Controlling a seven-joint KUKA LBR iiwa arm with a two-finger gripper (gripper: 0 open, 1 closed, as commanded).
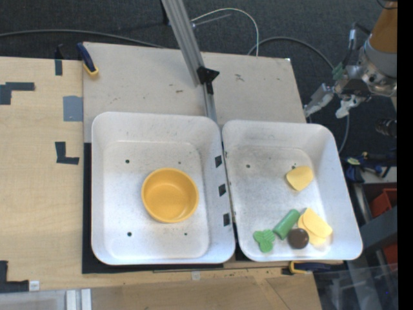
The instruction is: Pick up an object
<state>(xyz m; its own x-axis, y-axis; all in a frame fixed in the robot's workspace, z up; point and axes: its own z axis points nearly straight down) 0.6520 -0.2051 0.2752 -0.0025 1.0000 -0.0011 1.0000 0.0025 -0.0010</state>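
My gripper (330, 104) hangs at the upper right, just beyond the far right corner of the right bin (258, 134). Its two fingers are spread open with nothing between them. Inside the right bin lie a yellow wedge (299, 178), a green cylinder (286, 223), a small green piece (263, 240), a brown ball (297, 238) and a second yellow piece (316, 226), clustered near the front right corner. A yellow bowl (170, 194) sits upright in the middle of the left bin (110, 141).
A grey metal pole (186, 31) slants down from the top to the gap between the bins. A blue and yellow clamp (88, 59) grips the board's far left corner. Cables (245, 28) loop behind the bins.
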